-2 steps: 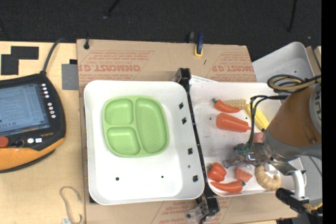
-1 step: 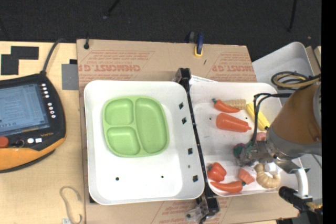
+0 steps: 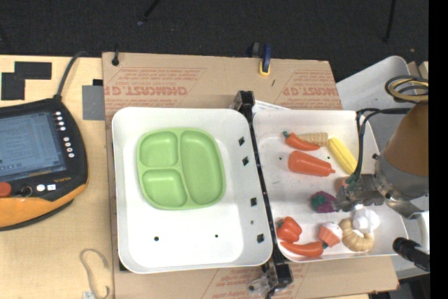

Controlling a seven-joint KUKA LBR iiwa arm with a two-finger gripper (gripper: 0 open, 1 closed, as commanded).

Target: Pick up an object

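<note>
Objects for picking lie in the right bin [image 3: 308, 124], one of two shallow white bins side by side on a cardboard sheet [image 3: 217, 84]. Count in the right bin: two orange carrot-like pieces, the smaller [image 3: 302, 141] above the larger [image 3: 310, 164]; one pale cone-shaped piece [image 3: 318, 138] touching the smaller carrot; one yellow corn cob [image 3: 342, 154], tilted, just beside the larger carrot; one dark purple item [image 3: 323, 202] near the bin's middle; two red pieces at the lower left, a rounded one [image 3: 289, 227] above a long one [image 3: 302, 248]; one small red-and-white piece [image 3: 329, 234]; one tan ring-shaped pastry [image 3: 357, 239]; one white item [image 3: 365, 220] touching the pastry. The left bin [image 3: 133, 220] holds one green plate [image 3: 181, 169] with three compartments. One tablet-like controller [image 3: 35, 161] with an orange base lies on the bench, left of the bins, cut off by the frame edge.

Gripper [image 3: 348, 194]: low over the right bin, between the purple item and the white item, close to both. Its fingers are dark and blurred against the arm [image 3: 413, 150]; whether they are apart or closed, and whether anything sits between them, cannot be told. The arm's bulk hides the bin's right wall.
</note>
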